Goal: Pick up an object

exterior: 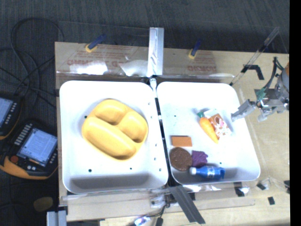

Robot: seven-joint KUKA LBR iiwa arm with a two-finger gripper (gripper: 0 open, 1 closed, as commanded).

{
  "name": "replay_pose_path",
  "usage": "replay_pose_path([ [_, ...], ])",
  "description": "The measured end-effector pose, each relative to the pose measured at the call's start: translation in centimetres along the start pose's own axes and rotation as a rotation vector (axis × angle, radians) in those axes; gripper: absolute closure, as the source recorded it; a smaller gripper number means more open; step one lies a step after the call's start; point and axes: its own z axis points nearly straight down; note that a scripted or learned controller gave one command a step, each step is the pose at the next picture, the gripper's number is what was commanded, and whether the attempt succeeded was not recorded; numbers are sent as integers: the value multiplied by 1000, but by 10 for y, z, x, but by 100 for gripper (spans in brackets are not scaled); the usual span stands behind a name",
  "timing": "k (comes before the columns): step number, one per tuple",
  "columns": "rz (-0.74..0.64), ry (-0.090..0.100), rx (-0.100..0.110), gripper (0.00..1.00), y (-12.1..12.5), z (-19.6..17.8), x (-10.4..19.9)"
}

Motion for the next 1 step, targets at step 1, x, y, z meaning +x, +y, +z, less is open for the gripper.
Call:
replay_pose_path([
  [1, 0, 0, 0, 0, 0, 0, 0],
])
